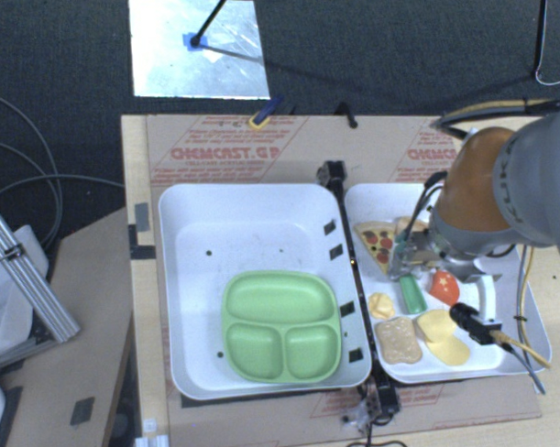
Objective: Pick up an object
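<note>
Claw (408, 256) down in right bin (514, 361), just above green stick (412, 294) beside pizza slice (378, 238), grip unreadable; nothing visibly lifted, pick apparently not yet made.

Even, fairly bright overhead light with soft, faint shadows. The white bins (252, 210) are slightly washed out. A foil sheet (199, 47) at top shows patchy glare. Overall slightly soft, and the arm (503, 187) at right looks blurred.
</note>
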`<state>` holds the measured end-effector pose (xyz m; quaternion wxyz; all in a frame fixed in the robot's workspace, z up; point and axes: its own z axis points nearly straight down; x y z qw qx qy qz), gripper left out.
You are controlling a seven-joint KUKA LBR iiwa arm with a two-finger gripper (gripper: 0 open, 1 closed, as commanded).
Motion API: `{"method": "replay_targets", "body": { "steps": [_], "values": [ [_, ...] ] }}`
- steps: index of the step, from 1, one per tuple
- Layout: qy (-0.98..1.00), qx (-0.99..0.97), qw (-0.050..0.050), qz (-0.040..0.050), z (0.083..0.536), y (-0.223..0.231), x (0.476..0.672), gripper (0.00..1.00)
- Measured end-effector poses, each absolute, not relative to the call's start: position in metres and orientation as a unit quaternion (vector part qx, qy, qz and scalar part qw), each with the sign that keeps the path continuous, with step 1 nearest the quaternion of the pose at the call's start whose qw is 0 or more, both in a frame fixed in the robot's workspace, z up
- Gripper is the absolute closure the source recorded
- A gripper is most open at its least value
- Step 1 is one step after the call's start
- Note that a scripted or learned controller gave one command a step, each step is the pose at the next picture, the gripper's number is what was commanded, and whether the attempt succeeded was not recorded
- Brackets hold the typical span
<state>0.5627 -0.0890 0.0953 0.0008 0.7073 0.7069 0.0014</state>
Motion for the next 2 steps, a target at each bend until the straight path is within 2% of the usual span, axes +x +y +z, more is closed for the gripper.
{"method": "replay_targets", "body": {
  "steps": [1, 2],
  "values": [
    [0.707, 0.707, 0.001, 0.0013, 0.095, -0.089, 0.563, 0.00],
    [0.707, 0.707, 0.001, 0.0024, 0.106, -0.089, 0.564, 1.00]
  ]
}}
